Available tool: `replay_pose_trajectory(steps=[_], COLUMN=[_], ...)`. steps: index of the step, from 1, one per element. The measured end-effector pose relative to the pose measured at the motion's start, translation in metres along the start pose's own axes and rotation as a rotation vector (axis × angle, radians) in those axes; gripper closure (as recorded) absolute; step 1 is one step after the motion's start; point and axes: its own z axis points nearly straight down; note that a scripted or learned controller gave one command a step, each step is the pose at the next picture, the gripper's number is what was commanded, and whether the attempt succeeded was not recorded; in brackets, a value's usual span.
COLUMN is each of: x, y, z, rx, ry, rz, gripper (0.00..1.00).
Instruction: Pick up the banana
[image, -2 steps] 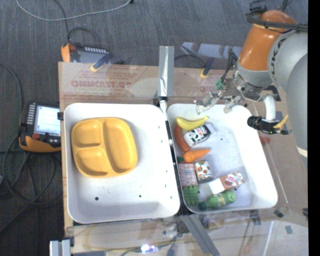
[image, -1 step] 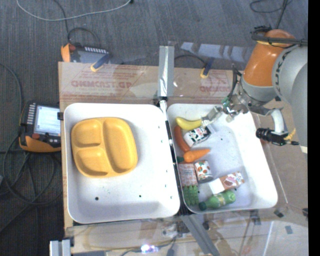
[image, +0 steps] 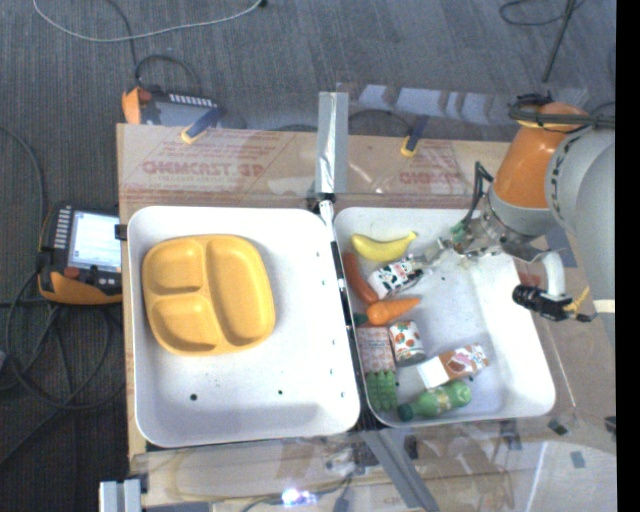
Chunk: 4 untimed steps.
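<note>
Banana (image: 383, 245) lies in the right bin (image: 520, 350), at its upper-left corner, well to the left of the gripper (image: 462, 240) and about level with it. Nothing sits between the fingers, and whether they are spread or pressed together I cannot tell from up here. So this looks like the approach, grasp not yet made. Between gripper and banana sits a small carton (image: 396, 274), just below the banana's right tip, with a carrot (image: 392, 309) lower still. Next move, by my reckoning: travel left across the bin, line up over the banana's middle, then descend without clipping that carton. The yellow tray (image: 208, 293) rests far left in the other bin (image: 300, 400).
</note>
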Motion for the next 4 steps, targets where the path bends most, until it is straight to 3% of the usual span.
replay_pose_trajectory(steps=[1, 2, 3, 4], x=[0.050, 0.063, 0.070, 0.120], y=[0.036, 0.035, 0.041, 0.048], z=[-0.001, -0.001, -0.016, -0.129], rx=[0.003, 0.013, -0.006, 0.011], ry=[-0.004, -0.012, -0.005, 0.004], rz=[-0.083, -0.266, -0.270, 0.127], gripper=[0.00, 0.00, 1.00, 1.00])
